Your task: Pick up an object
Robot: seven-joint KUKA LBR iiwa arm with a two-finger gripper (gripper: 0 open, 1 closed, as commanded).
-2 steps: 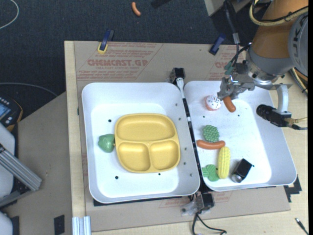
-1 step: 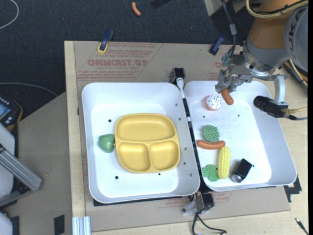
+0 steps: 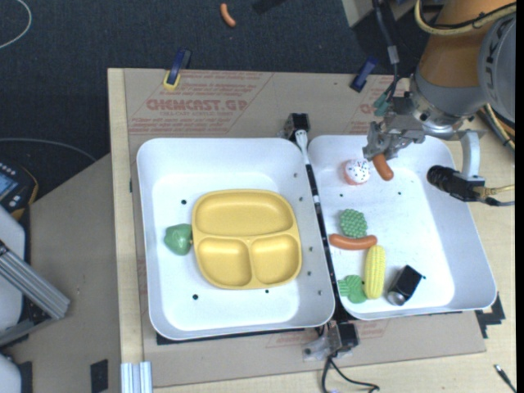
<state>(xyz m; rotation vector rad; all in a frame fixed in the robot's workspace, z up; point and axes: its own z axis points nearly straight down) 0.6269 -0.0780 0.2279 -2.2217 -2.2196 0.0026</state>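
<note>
You are seeing the gripper (image 3: 383,150) hanging over the right bin's (image 3: 458,244) far end, its fingers appearing to be pinching the upper end of a small orange sausage (image 3: 382,168), whose long axis is slanting down-right beneath them beside the speckled white egg (image 3: 357,172).

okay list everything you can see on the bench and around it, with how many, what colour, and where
bins: 2, white, side by side on the bench
divided tray: 1, yellow, in the left bin
small lump: 1, green, left bin, touching the tray's left edge
speckled ball: 1, white and pink, right bin, far end
sausages: 2, orange, right bin; one mid-bin, one by the gripper
bumpy pieces: 2, green, right bin; one mid-bin, one at the near edge
corn cob: 1, yellow, right bin, near end
block: 1, black, right of the corn
clamps: 2, blue, far board edge
arm: 1, grey and orange, far right
gripper: 1, grey, over the right bin's far end
</note>
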